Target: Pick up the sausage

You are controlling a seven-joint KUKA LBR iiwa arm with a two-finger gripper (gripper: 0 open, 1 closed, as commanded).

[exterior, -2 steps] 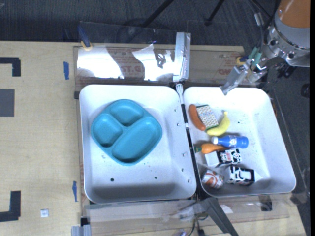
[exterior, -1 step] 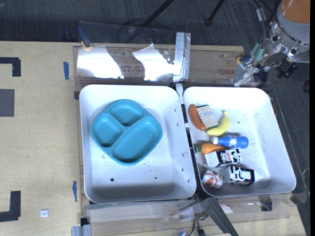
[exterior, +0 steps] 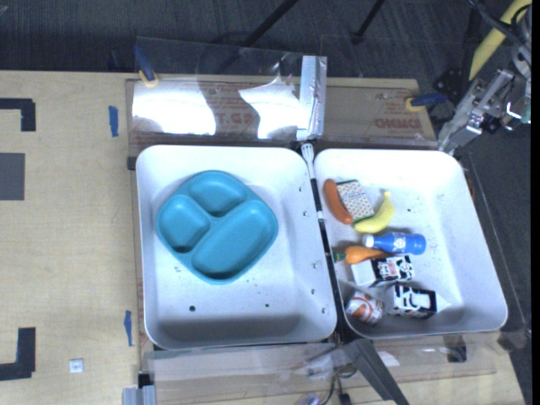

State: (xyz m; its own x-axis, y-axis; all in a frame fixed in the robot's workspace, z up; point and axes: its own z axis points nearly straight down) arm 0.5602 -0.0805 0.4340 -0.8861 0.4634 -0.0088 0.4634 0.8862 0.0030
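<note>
Sausage [exterior: 337, 202] lying in right bin [exterior: 481, 226], upper left, touching a patterned packet [exterior: 356, 197] and just beside the banana [exterior: 378, 215]. Hand [exterior: 481, 118] high at far right, well apart; spread or pressed together, cannot tell. Approach step, seemingly; next, descent over the sausage.

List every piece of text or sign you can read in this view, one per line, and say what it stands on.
Red lettering on the cardboard panel behind the right bin: upside down and blurred, not readable.
Black-and-white printed box in the right bin: markings too small to read.
Second black-and-white box beside it: pattern, no readable words.
Patterned packet by the sausage: dots, no legible text.
Blue bottle: no readable label.
</note>
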